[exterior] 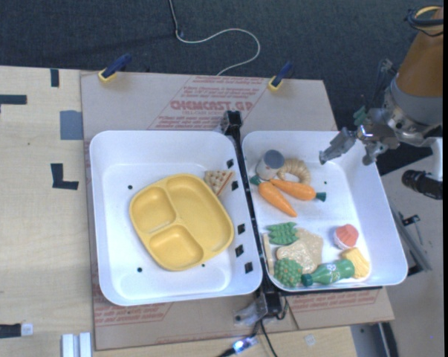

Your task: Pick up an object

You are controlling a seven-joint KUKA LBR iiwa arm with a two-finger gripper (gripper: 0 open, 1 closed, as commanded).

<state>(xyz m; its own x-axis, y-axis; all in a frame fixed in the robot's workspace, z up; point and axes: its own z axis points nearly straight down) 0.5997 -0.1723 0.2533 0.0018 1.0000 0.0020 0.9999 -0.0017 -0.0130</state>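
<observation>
green bottle [329, 273] lies near-level, cap pointing left — tool [351, 146] open over the right bin's [387, 222] far corner.

Divided plate [181, 222] in left bin [105, 222], carrots [287, 193] in right bin [372, 222].

1. The bench [30, 199] has a light wooden top with dark marks at the left of the frame.
2. A brown cardboard sheet [201, 106] lies on it in the middle, held by two clamps [114, 67] at the upper edge.
3. Two white bins, the left bin [108, 199] and the right bin [380, 222], sit side by side on the cardboard.
</observation>
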